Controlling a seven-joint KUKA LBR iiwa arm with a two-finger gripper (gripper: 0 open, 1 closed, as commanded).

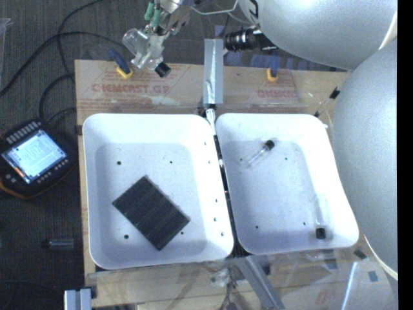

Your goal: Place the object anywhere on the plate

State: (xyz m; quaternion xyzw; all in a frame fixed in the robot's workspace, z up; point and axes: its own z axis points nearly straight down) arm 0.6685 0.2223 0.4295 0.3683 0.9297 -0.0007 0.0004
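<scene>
Here, your gripper (150, 47) hangs high beyond the left bin's (97, 134) far edge, fingers parted with nothing between them. The clear vial (259, 154) lies near the right bin's (335, 173) far-left corner; the dark ribbed plate (151, 212) sits by the left bin's near edge. You're pre-grasp: next comes reaching for the vial.

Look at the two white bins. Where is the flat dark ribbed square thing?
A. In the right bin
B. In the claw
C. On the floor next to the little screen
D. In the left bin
D. The dark ribbed plate lies flat on the floor of the left bin, while the right bin has a small clear tube with a black cap in it instead.
</scene>
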